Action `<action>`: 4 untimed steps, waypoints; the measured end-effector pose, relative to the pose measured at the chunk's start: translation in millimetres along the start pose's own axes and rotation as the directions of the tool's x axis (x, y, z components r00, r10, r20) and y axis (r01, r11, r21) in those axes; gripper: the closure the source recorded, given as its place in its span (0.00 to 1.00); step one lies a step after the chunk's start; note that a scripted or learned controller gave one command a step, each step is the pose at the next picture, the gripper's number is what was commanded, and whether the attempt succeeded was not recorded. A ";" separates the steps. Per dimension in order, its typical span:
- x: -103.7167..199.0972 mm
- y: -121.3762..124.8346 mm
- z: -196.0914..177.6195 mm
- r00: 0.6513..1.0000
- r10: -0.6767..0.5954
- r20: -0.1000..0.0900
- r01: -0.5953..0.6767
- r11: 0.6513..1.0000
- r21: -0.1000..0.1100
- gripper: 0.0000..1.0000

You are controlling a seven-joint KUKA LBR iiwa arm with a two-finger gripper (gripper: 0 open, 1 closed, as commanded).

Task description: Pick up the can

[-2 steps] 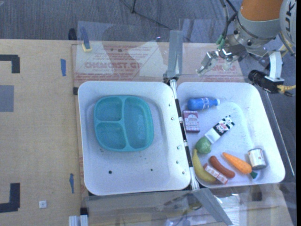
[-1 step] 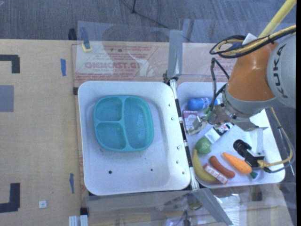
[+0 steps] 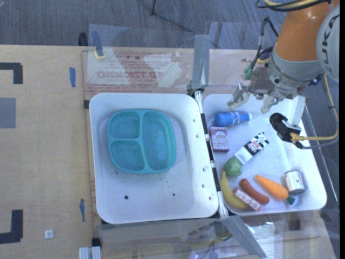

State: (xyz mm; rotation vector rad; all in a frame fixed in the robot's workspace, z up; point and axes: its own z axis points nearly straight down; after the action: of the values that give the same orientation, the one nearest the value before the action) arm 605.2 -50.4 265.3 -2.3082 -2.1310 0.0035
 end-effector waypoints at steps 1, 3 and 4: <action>1.3 1.2 -8.4 1.000 -0.005 0.002 0.005 1.000 0.001 1.00; -27.0 -83.7 76.8 0.998 0.058 -0.002 -0.058 0.998 0.003 0.00; -58.8 -63.8 177.4 0.982 0.187 -0.006 -0.187 0.982 -0.006 0.00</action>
State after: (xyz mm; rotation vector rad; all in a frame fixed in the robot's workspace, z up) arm 536.6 -104.2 88.1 -2.4985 -1.9061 -0.0099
